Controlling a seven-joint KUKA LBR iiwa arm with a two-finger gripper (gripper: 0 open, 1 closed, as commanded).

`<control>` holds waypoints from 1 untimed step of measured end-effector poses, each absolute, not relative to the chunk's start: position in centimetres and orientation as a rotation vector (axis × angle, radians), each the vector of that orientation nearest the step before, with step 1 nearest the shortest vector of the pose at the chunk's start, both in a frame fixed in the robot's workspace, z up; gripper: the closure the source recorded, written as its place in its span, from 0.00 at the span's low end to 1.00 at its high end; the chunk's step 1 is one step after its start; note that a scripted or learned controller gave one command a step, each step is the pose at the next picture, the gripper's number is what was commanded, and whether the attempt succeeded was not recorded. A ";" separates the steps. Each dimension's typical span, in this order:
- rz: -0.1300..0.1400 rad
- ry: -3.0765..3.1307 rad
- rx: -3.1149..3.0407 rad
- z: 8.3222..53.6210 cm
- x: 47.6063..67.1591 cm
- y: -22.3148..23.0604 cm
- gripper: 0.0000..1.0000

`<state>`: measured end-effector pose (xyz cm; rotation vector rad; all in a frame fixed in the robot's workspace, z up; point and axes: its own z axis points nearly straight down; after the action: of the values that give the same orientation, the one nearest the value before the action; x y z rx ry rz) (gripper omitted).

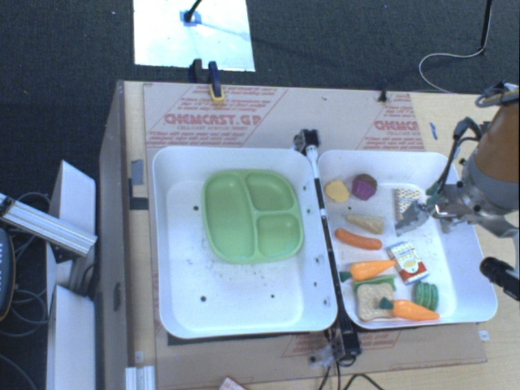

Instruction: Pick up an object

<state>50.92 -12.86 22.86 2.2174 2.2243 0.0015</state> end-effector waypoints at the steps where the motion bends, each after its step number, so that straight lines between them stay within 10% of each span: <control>1: 0.012 2.208 2.211 10.1 49.3 -12.7 0.00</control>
<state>49.29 -12.70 10.06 2.2111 2.2081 0.0119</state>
